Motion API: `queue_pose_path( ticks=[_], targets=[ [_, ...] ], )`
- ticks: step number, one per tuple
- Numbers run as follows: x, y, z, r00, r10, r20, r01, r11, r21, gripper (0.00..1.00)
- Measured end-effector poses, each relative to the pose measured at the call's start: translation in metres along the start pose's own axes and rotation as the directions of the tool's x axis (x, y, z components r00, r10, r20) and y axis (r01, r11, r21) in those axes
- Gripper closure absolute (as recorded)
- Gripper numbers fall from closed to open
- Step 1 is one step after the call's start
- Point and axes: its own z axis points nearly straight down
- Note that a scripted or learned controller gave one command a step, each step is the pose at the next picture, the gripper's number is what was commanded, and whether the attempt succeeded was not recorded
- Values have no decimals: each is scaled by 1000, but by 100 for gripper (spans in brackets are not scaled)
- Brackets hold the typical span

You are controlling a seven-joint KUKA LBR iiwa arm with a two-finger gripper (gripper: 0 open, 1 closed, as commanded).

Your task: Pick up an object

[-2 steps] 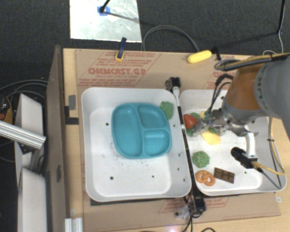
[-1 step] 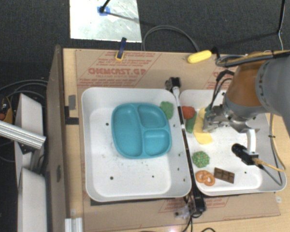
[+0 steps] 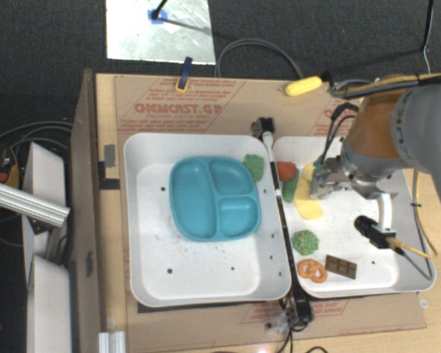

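The bench (image 3: 103, 123) carries two white bins side by side. In the left bin (image 3: 143, 271) lies a blue divided plate (image 3: 214, 199), out of my way. My pincer (image 3: 320, 184) hangs low in the right bin (image 3: 411, 271), right over the yellow piece (image 3: 307, 197), probably my target; whether it is spread, I cannot tell. Near lie a green ball (image 3: 305, 241), a pretzel (image 3: 312, 271) and a brown bar (image 3: 342, 267).
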Motion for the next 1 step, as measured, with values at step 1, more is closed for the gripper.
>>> queue_pose_path(
  ticks=[1],
  targets=[
    [101,9,-82,1000,-12,-4,12,1000,0,100]
  ],
)
